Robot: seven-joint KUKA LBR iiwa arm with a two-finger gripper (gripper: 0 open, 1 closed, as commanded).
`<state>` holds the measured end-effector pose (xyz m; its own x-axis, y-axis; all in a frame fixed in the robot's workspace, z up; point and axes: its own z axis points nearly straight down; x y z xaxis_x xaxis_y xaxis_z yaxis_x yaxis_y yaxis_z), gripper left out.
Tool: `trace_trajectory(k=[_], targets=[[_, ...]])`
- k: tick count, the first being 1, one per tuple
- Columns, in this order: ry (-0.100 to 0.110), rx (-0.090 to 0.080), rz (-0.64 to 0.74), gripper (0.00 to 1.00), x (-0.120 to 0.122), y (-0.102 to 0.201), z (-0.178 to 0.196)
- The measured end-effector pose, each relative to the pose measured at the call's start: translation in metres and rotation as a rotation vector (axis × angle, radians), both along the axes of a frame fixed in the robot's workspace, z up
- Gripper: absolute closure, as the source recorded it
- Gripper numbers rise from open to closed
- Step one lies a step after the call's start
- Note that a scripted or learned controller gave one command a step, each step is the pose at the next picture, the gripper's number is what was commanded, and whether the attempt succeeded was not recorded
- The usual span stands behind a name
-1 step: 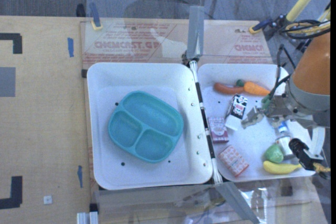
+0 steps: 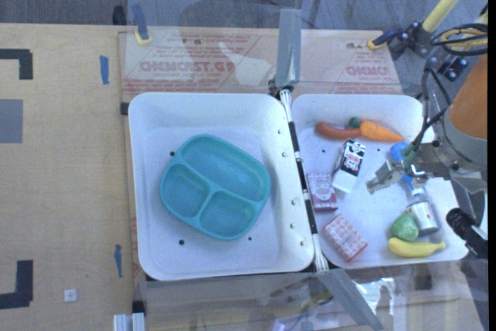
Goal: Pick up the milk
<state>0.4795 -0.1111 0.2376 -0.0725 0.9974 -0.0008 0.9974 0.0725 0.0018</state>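
The milk (image 2: 353,159) is a small carton with black and white print. It lies on its side in the right bin (image 2: 364,106), just below the carrot (image 2: 363,130). My gripper (image 2: 390,170) hangs over the same bin, a short way right of the carton and apart from it. Its fingers stand open with nothing between them. The arm comes in from the right edge, and its orange band shows there.
A teal divided plate (image 2: 215,186) lies in the left bin (image 2: 147,128). The right bin also holds two pink packets (image 2: 321,191) (image 2: 344,237), a small can (image 2: 422,215), a green fruit (image 2: 404,226) and a banana (image 2: 415,247) by the front right corner.
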Motion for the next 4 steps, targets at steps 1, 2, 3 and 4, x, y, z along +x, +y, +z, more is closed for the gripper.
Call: trace_trajectory(k=[1,2,3,4], targets=[[0.000,0.000,-0.005,0.00,0.073,-0.011,-0.047],[0.000,0.000,0.025,0.00,0.121,0.000,-0.144],[-0.001,-0.001,0.218,0.00,0.152,0.021,-0.052],[-0.006,-0.002,0.247,0.00,0.133,-0.008,-0.149]])
